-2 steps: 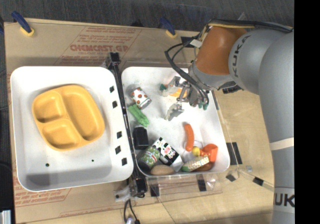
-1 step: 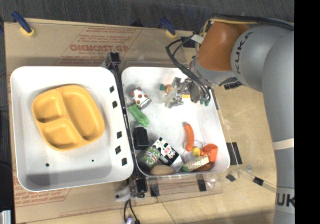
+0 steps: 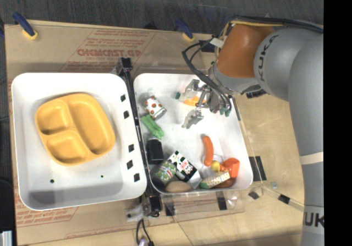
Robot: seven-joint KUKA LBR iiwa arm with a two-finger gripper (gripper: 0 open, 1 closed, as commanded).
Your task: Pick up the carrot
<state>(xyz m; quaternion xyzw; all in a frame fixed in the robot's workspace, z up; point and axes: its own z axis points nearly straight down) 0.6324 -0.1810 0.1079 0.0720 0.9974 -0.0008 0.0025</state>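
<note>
Jaws [image 3: 193,114] spread open, nothing between them, hovering over the right bin [image 3: 242,129] floor. Carrot [image 3: 207,149] lies just below the jaws, slightly right, apart from them. Green pepper [image 3: 152,126] sits left of the jaws, toy pile below near the bin's front wall.

Grey arm [image 3: 297,69], orange band [image 3: 239,52], black cables, KUKA lettering
</note>
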